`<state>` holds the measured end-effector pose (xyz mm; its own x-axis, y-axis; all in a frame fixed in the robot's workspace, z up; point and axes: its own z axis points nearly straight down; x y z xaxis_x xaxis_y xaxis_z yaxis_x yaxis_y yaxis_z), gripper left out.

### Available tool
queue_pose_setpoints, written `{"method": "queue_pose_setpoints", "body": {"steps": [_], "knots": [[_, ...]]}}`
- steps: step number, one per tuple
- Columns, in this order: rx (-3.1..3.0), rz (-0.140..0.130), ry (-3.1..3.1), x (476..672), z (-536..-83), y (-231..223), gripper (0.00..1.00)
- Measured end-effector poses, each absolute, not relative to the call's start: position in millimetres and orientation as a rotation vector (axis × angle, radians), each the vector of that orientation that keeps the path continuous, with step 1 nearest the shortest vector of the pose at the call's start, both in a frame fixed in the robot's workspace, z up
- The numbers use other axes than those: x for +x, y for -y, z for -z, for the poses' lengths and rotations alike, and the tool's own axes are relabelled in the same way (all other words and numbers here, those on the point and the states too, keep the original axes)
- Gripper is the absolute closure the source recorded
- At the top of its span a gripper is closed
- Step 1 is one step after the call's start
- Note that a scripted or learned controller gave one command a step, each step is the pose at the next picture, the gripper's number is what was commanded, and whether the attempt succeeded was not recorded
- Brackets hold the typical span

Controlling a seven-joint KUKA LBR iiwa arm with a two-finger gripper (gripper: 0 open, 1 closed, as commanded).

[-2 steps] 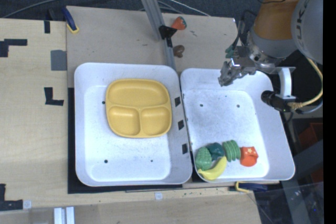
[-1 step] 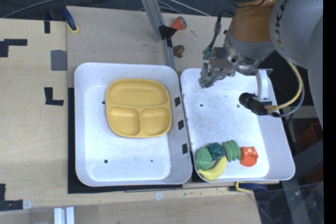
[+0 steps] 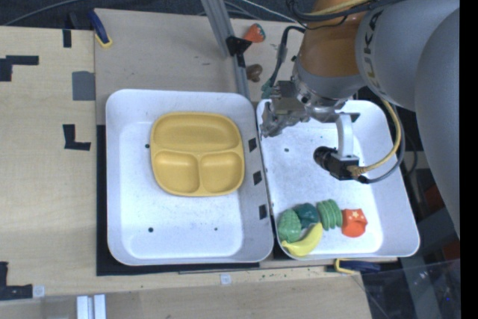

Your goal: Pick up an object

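Looking down at a slant, two white bins are seen side by side on the bench (image 3: 45,160). The left bin (image 3: 123,235) holds a yellow tray (image 3: 198,153) with three compartments, lying flat in the upper middle of the bin, its large compartment toward the far side. A few dark specks are scattered on the bin floor around it.

The right bin (image 3: 388,228) holds a small cluster of toys at its near edge. A green lump (image 3: 293,222) sits at the near left corner, touching a yellow banana (image 3: 306,241) that curves just below it. A green ridged piece (image 3: 327,214) stands just beside them, and a red-orange piece (image 3: 354,223) lies next to it on the right.

The arm (image 3: 343,19) is seen reaching in from the right, its orange band above the wrist. The gripper (image 3: 275,119) is placed over the far left corner of the right bin, near the wall between the bins and well apart from the toys. Nothing is seen between its fingers; whether they are open or closed cannot be told. A black cable fitting (image 3: 332,162) hangs below the wrist over the middle of the bin.
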<state>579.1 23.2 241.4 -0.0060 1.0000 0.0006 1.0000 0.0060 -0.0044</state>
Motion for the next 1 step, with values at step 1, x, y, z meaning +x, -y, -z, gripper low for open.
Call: {"method": "queue_pose_setpoints", "body": {"steps": [1], "knots": [[-2.211, -0.003, 2.227, 560.8, -233.9, -77.0, 1.0]]}}
